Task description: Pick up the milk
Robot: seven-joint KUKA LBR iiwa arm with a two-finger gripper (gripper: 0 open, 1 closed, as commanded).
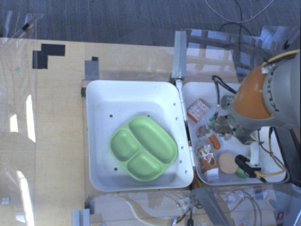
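Note:
The milk (207,158) is a small carton with a brown and orange print and a white end. It lies on its side at the front left of the right bin (275,175). My gripper (217,124) hangs low over the middle of that bin, behind the carton and apart from it. The wrist above it hides its tip. Between the gripper and the milk lies a small orange carrot (214,141).
A red and white box (198,110) lies at the back left of the right bin. A round tan disc (227,163) and a green piece (241,173) sit right of the milk. The left bin (99,102) holds a green divided plate (143,147).

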